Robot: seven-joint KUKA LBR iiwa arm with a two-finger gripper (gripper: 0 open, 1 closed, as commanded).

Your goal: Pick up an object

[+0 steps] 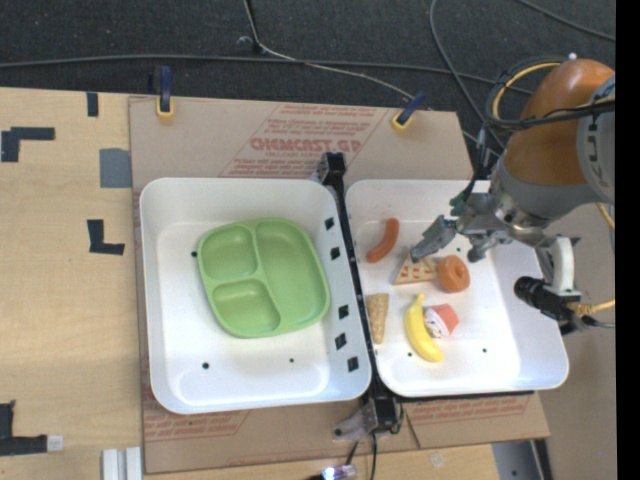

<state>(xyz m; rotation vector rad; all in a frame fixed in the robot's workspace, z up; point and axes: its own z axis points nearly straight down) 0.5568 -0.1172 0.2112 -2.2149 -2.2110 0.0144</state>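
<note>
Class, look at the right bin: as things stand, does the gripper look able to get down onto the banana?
Probably yes. The gripper hovers over the right bin, and the banana lies uncovered just beyond the pizza slice, though a small red-and-white toy crowds one side.

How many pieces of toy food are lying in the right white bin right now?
6: red sausage at back left, pizza slice, orange doughnut, tan cone, yellow banana, small red-and-white piece. The gripper may hide more.
</note>
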